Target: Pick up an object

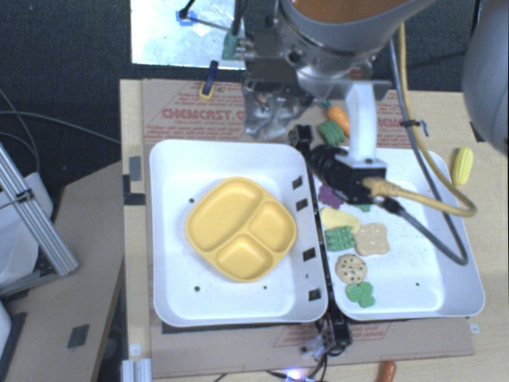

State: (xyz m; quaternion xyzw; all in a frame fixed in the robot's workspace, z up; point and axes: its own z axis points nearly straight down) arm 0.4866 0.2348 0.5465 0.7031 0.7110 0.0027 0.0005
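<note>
Occupying the left bin (171, 293), one yellow divided plate (241, 228) with three compartments lies flat near the middle, turned at an angle to the bin walls.

Right bin (445, 293), contents, all toy food and all clustered along its left side:
- pale yellow wedge (338, 217), just beside the divider;
- green ridged piece (340, 238), touching the wedge's lower edge;
- tan toast slice (371, 240), just right of the green ridged piece;
- round speckled cookie (351, 270), below the toast;
- small green piece (361, 294), nearest the front wall;
- purple piece (330, 195), partly hidden under the black mount;
- green item (332, 132) and orange carrot-like item (339, 117) at the rear, beside the white bracket (363, 126).

Corn cob (462, 165), yellow, sits at the right bin's right rim.

Arm: grey body with orange band enters from above and right. Gripper (270, 118) hangs at the rear edge of the bins, over the cardboard; its state cannot be told, being blurred and shadowed. Nothing is seen held.

Yellow cable (421, 200) and grey cable (445, 241) trail across the right bin.
</note>
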